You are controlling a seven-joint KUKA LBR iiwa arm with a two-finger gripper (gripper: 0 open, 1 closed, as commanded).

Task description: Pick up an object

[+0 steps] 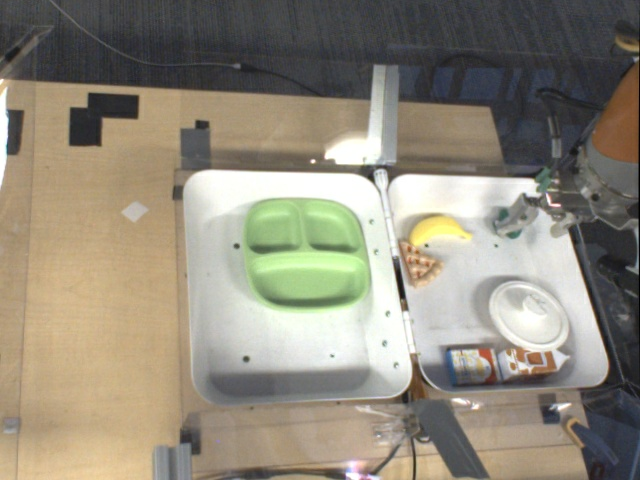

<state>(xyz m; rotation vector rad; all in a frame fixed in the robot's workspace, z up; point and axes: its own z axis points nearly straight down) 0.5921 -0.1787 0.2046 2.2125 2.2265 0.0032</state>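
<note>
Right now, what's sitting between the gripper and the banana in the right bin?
In the camera view, nothing: only bare white floor of the right bin separates the gripper from the banana. The waffle piece lies below the banana, off that line.

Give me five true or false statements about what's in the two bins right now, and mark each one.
1. The green divided plate lies in the left bin. True.
2. The banana sits in the left bin. False: it is in the right bin, near the divider.
3. The white bowl is in the right bin. True.
4. The gripper holds the banana. False: it hangs over the right bin's far right part, apart from the banana.
5. The waffle slice rests on the green plate. False: it lies on the right bin's floor, just below the banana.
</note>
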